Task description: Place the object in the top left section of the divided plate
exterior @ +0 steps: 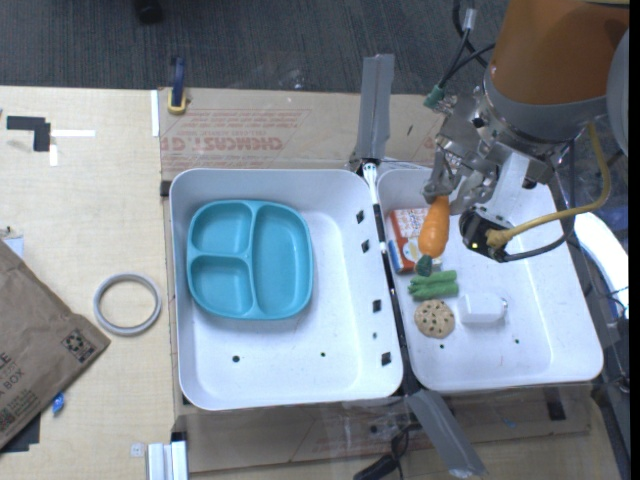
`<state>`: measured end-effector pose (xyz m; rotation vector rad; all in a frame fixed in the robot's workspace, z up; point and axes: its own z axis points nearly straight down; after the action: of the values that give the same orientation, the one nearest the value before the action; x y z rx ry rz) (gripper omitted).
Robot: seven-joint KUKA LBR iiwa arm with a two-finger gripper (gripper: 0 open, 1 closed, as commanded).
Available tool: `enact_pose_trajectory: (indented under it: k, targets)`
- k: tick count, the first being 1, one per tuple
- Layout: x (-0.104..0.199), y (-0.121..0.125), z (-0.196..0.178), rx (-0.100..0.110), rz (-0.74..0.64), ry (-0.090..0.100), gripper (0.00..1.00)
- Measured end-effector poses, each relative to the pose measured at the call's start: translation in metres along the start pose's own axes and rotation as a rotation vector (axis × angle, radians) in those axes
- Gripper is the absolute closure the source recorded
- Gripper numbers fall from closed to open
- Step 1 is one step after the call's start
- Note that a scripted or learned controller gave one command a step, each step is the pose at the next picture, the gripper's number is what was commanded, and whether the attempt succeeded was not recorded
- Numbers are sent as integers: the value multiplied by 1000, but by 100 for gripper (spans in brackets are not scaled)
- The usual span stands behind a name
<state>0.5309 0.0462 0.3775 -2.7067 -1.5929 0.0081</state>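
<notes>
A blue divided plate (248, 260) lies in the left bin (290, 368), with two small sections on its left and one large section on its right. Its top left section (220, 231) holds nothing. Over the right bin (540, 353), near its upper left corner, my gripper (443, 196) is shut on a toy carrot (434, 228). The carrot hangs upright with its green tip (425, 265) pointing down, just above the bin floor.
Below the carrot, the right bin holds a red and white packet (404, 236), a green pod (433, 286), a cookie (434, 318) and a white block (483, 311). A tape roll (127, 302) and a brown box (30, 338) lie left of the bins.
</notes>
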Motion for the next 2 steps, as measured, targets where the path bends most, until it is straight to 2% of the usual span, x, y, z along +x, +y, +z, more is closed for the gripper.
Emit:
enact_pose_trajectory:
  k: [1,2]
  targets:
    - [73,43,38,-1,64,0,100]
    - [98,41,1,-2,689,2,100]
